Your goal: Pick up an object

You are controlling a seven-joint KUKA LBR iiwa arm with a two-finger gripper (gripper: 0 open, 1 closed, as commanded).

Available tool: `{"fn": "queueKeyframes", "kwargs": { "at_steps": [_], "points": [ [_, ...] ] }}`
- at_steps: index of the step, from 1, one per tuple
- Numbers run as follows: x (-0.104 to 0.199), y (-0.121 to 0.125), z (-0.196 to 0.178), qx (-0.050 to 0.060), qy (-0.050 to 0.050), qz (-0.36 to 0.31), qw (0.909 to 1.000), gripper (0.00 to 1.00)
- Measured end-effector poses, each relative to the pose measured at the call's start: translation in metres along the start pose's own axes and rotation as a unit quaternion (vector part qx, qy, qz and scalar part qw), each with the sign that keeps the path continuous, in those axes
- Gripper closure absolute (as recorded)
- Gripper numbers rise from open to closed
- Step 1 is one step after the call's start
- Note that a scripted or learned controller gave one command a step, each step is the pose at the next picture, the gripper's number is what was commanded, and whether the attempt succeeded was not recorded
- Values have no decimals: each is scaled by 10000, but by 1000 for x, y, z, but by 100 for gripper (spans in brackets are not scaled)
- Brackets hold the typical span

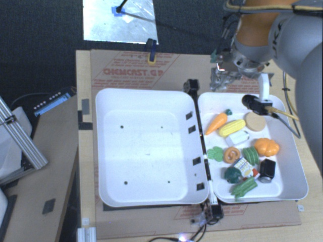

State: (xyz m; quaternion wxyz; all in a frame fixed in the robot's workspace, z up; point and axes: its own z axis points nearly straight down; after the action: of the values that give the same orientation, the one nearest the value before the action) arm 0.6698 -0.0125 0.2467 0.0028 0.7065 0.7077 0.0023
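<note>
The right bin served as the landmark: every candidate object lay inside it, while the left bin sat just beside it on the surface. The end effector hung above the right bin's far-left corner, clear of the toys, and whether it was released or clenched could not be told from this slanted view. A toy carrot lay near the bin's far-left part, with a yellow corn cob touching or just beside it toward the bin's middle. A tan round piece lay toward the far-right part, an orange pepper-like piece toward the right wall, and green pieces crowded the near part around a small black block. These looked like light, rigid plastic play foods, probably smooth and liable to slip or roll. The carrot seemed the best choice: it stood somewhat apart on its outer side, and closing across its thick middle, square to its length, would likely hold better than pinching the tapered tip.
</note>
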Motion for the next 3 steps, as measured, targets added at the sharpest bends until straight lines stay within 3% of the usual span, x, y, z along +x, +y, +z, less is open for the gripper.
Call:
{"fn": "queueKeyframes", "kwargs": {
  "at_steps": [1,2,3],
  "points": [
    [86,1,-78,-21,28,-56,10000,100],
    [171,0,-116,2,27,-57,10000,100],
    [237,0,-158,8,26,-39,10000,100]
  ]
}}
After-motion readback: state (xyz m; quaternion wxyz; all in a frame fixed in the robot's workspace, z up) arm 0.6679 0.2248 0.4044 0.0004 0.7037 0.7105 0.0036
